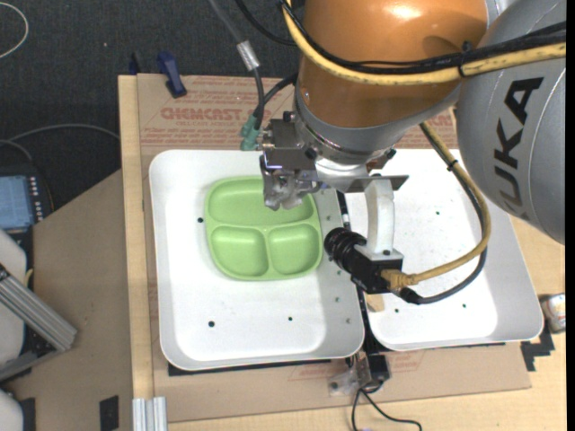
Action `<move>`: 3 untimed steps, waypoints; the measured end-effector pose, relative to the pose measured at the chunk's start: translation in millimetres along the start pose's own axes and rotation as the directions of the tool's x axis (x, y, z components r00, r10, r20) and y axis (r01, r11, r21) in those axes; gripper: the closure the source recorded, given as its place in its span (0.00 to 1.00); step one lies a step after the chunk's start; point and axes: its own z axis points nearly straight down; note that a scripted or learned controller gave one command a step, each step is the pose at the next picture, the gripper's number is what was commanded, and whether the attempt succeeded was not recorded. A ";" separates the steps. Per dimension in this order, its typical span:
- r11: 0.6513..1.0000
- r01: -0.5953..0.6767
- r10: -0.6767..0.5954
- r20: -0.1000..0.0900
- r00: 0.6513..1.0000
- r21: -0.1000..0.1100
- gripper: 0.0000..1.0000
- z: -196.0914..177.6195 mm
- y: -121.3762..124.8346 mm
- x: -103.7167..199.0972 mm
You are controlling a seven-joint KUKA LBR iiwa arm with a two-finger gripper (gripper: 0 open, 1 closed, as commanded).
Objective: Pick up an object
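Two white bins side by side on a brown board (207, 106) printed with red lettering, over a dark floor with loose cables. Left bin (180, 321) holding a green divided plate (260, 232), three compartments, lying flat toward the bin's upper right. Right bin (467, 303) speckled with small dark dots. Arm (395, 52) reaching in from the right, orange band filling the top centre. Gripper (286, 196) low over the plate's upper right rim, touching or just above it; cannot tell whether pinched or spread. Blue clip (171, 74) at the board's top left corner. Metal rail (36, 317) at the lower left.
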 end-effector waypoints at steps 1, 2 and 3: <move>1.000 -0.020 0.020 0.009 1.000 0.014 1.00 68.0 -1.2 -80.5; 1.000 -0.010 0.009 -0.002 1.000 -0.016 1.00 -128.7 1.2 -64.6; 1.000 -0.011 0.010 0.007 1.000 0.012 1.00 -60.8 -0.1 -49.8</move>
